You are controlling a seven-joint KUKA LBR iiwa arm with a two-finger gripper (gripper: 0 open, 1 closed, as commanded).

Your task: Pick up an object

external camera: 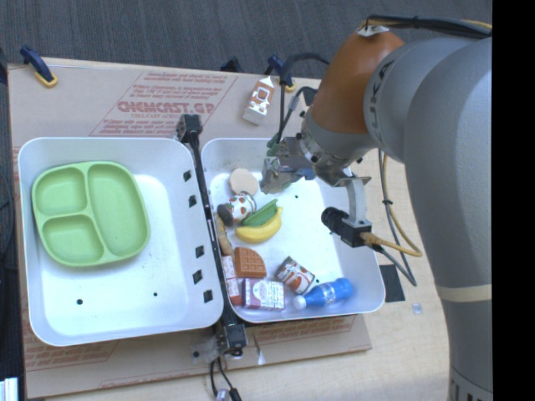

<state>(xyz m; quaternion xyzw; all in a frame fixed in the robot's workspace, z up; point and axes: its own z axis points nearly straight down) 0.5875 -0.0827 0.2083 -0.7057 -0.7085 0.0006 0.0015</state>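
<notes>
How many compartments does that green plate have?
3. The green plate in the left bin has one tall compartment on its right side and two smaller ones on its left: an upper and a lower.

Place: we read this as a robotics lab or test cell, not a home.
Arm: we see a large grey industrial arm with an orange band and loose cables.
Bench: we note a bench topped with printed cardboard, held by a blue clamp at the corner.
Bins: we count two white bins, joined by black clips.
Contents: we find toy food and a green divided plate.
Floor: we see grey carpet.
</notes>
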